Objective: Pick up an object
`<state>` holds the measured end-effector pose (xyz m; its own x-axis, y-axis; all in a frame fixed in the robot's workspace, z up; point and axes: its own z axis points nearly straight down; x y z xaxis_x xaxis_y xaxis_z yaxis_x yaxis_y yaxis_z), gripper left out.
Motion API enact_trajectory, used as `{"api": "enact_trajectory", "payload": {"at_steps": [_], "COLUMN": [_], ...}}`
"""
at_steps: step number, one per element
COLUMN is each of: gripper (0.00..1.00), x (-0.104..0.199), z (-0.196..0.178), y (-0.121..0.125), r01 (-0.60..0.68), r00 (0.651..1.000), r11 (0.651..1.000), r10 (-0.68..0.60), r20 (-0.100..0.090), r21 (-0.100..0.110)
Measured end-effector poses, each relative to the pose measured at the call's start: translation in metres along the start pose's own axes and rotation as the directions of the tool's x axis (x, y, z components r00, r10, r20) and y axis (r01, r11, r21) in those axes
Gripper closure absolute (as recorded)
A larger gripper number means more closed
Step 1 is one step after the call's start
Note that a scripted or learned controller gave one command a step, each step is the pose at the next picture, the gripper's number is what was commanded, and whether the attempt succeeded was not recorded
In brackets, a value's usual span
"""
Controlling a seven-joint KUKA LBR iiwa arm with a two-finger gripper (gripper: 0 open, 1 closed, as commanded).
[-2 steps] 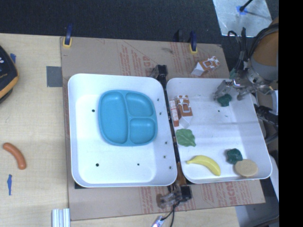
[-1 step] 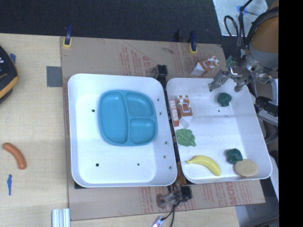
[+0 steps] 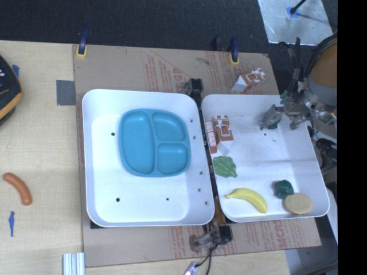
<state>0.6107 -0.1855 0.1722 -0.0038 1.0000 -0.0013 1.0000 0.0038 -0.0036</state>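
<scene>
While hanging with spread fingers at two o'clock over the right bin (image 3: 298,153), claw (image 3: 282,120) grips nothing; should drop straight toward banana (image 3: 248,199) at six o'clock, fingers across its curve. Open floor mid-bin; keep off the near rim, green piece (image 3: 225,166) and round biscuit (image 3: 297,203)

The arm (image 3: 324,67) is cut off at the right, so just its wrist end shows. The gripper (image 3: 282,119) is small and blurred over the right bin (image 3: 258,148). A dark and yellow object (image 3: 7,90) runs off the left edge. The print on the carton (image 3: 221,129) is too small to read. A grey piece (image 3: 73,263) is cropped at the bottom edge.
</scene>
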Motion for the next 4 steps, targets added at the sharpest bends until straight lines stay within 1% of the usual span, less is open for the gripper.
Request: {"api": "enact_trajectory", "payload": {"at_steps": [1, 2, 3, 4], "gripper": [0.00, 0.00, 0.00, 0.00], "x": [-0.026, -0.027, -0.026, -0.023], "z": [0.081, -0.029, 0.039, 0.081], "y": [0.039, 0.046, -0.041, 0.046], "r01": [0.001, 0.001, 0.001, 0.000], "r00": [1.000, 1.000, 1.000, 1.000], "r11": [1.000, 1.000, 1.000, 1.000], "r10": [-0.001, -0.001, -0.001, 0.000], "r20": [-0.001, 0.000, -0.001, -0.002], "r21": [0.001, -0.005, 0.001, 0.000]}}
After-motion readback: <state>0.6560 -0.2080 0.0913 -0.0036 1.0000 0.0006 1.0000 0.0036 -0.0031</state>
